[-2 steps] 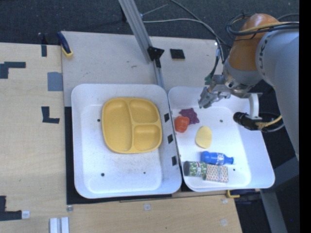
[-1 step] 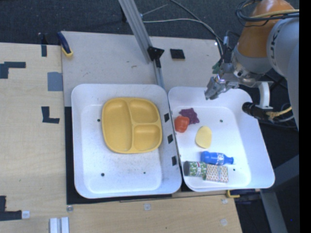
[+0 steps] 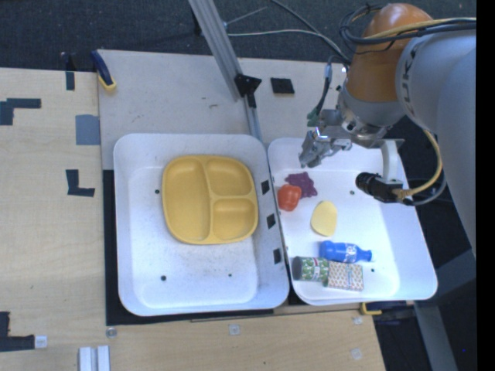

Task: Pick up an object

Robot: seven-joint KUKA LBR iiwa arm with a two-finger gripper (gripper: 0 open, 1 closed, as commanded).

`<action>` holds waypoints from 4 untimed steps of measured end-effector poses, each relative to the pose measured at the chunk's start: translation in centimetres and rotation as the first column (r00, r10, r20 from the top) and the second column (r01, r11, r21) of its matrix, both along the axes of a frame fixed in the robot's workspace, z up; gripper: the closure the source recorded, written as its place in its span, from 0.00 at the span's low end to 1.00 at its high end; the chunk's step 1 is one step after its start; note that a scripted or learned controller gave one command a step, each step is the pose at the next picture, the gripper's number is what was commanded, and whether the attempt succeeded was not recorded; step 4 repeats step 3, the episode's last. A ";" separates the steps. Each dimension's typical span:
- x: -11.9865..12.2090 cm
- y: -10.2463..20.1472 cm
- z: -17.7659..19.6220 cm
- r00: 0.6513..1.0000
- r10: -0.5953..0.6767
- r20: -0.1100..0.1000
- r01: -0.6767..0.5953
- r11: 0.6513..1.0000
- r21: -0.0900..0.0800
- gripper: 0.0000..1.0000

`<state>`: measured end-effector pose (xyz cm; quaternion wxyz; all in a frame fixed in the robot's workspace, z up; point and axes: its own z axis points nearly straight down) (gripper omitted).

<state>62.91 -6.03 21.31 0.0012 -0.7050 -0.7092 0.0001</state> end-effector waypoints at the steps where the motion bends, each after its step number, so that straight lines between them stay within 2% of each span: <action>1: -1.1 4.6 -0.7 1.000 -0.001 -0.002 0.001 1.000 -0.001 1.00; 2: -2.0 10.0 0.7 1.000 0.001 0.001 -0.001 1.000 0.000 1.00; 3: -2.6 15.2 -0.3 1.000 0.000 -0.001 0.000 1.000 -0.001 1.00; 4: -2.6 15.2 -0.3 1.000 0.000 -0.001 0.000 1.000 -0.001 1.00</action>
